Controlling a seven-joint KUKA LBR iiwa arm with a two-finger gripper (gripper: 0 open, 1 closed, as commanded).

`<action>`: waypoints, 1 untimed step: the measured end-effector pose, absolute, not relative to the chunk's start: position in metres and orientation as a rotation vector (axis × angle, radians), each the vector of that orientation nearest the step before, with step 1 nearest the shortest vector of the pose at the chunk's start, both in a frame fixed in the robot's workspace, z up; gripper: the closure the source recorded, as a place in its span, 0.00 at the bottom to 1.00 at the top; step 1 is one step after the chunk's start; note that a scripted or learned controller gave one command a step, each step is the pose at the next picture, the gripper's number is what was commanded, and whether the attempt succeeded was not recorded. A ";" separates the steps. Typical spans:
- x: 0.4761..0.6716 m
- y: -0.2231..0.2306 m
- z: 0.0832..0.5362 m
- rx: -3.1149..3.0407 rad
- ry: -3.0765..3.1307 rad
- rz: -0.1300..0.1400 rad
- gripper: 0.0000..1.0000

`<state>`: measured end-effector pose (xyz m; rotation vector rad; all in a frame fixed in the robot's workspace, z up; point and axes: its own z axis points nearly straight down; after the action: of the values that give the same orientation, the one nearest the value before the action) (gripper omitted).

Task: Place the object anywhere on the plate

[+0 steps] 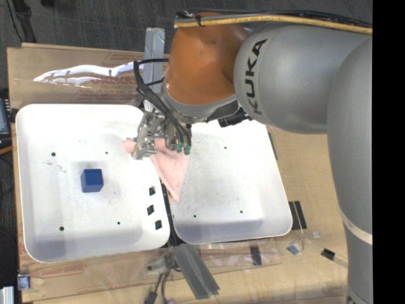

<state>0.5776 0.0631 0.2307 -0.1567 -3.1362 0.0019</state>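
A pink cloth (172, 168) hangs crumpled over the seam where the two white bins meet, its upper part bunched beneath the claw (158, 143) and its lower end tapering to a loose point that droops toward the near side. Whether it is pinched or merely lies below cannot be told. A small blue cube (92, 180) sits flat and upright on the floor of the left bin (38, 233), well apart from the cloth.
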 end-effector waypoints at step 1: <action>0.569 0.112 0.224 0.010 -3.139 0.002 1.00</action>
<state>0.5692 0.1116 0.2245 0.0098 -3.1390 0.0025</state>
